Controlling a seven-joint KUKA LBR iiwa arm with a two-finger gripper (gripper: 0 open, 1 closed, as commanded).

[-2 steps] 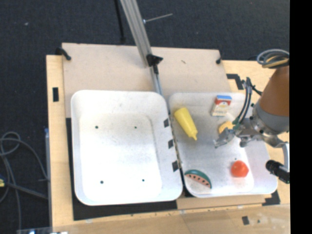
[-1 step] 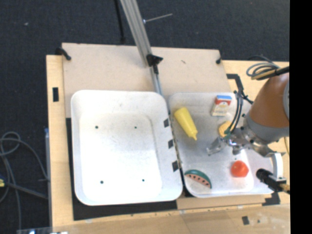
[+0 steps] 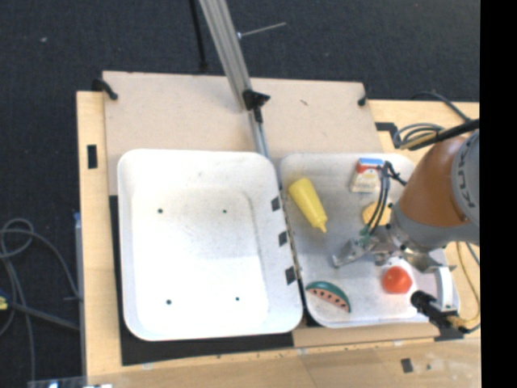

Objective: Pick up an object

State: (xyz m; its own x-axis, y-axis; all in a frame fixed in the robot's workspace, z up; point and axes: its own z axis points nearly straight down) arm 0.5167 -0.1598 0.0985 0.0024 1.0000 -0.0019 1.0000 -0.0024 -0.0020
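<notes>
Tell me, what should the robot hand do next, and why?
Probably go straight down a little. The gripper hangs over bare floor of the right bin with nothing between its fingers. The yellow bottle, the watermelon slice and the red ball all lie off to its sides.

The grey arm (image 3: 440, 217) reaches in from the right, its orange band above the wrist, which bends down toward the gripper (image 3: 349, 255), set low at its left.

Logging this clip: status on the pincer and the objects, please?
Pincer low over right bin, nothing visibly held. Yellow bottle, red ball, watermelon slice loose around it. Small carton at far edge.
</notes>
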